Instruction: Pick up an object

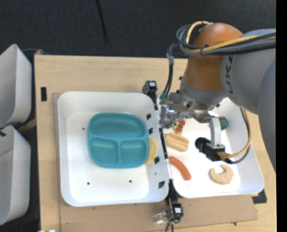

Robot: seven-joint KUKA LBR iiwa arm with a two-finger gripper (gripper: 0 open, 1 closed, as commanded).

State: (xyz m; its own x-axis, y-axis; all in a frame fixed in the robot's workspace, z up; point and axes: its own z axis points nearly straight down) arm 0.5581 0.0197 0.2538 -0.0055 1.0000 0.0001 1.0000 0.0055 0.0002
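Reaching in from 3 o'clock, the big grey arm [249,66] hung over the right bin [245,173]. Its orange band sat above the wrist. The left bin [75,187] lay beside it, and the two bins touched along the middle.

A blue plate [118,140] lay in the middle of the left bin. A small yellow thing [153,152] peeked out at the plate's 3 o'clock edge.

The gripper [174,114] was low at about 10 o'clock in the right bin, close to the wall between the bins. It was too dark and crowded there to tell if it was open or closed, and I saw nothing held in it.

The toy food lay in the right bin. A tan bun [176,142] sat just past the gripper, toward 6 o'clock. A curled tan piece [221,174] lay at 5 o'clock in the bin, well apart from the gripper. A red sausage [180,168] lay at 7 o'clock, near the bun. A green thing [223,123] showed a little at 2 o'clock, partly hidden by the arm. A tiny red and yellow piece [180,125] lay right under the gripper.

I think the arm was at the reaching step, with nothing picked up yet. Next it would need to line up over one thing, maybe the tiny piece or the bun, go down, squeeze, and lift. The wall was very close, so it could bump it.
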